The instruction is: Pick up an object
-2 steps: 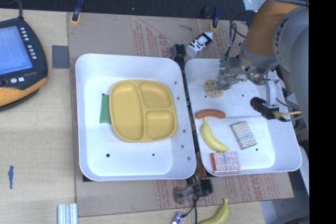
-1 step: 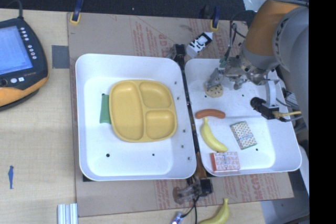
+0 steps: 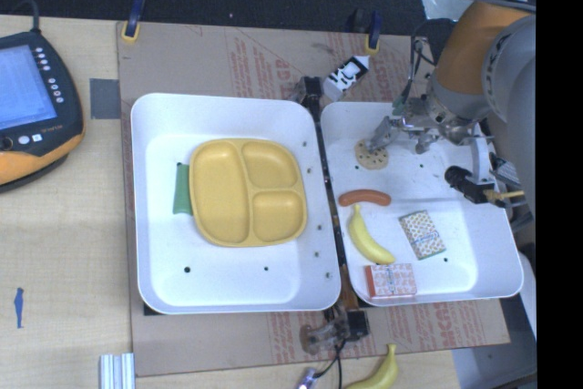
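Note:
My gripper hangs low over the far part of the right bin, open, with nothing between its fingers. Its left finger is close to a round tan cookie-like disc, just right of and above it. Nearer in the same bin lie a brown sausage, a yellow banana, a small patterned box and a red-and-white box.
The left bin holds a yellow divided plate lying over a green thing. A teach pendant sits at the far left of the bench. A second banana lies outside the bins at the front.

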Controlling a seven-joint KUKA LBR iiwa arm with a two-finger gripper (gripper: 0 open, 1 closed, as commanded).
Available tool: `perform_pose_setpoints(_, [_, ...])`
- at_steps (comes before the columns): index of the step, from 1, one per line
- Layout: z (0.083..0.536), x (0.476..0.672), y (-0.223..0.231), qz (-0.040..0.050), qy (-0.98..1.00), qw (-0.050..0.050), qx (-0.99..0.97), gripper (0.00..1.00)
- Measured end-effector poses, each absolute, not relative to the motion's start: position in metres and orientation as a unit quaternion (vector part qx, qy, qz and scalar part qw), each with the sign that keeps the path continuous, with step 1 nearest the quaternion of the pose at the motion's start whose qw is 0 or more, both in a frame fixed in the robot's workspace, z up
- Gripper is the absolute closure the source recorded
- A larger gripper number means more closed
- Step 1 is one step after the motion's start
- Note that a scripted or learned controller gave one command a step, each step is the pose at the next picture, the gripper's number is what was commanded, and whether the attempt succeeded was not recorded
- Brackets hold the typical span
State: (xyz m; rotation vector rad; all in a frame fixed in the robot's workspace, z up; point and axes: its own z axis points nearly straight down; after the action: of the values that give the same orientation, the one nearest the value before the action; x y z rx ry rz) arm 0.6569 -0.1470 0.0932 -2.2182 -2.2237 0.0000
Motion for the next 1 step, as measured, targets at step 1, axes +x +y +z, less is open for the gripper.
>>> perform_pose_setpoints(1, [0.1941,0.6563,-0.0726,-0.0008,-0.709,0.0,-0.705,0.0])
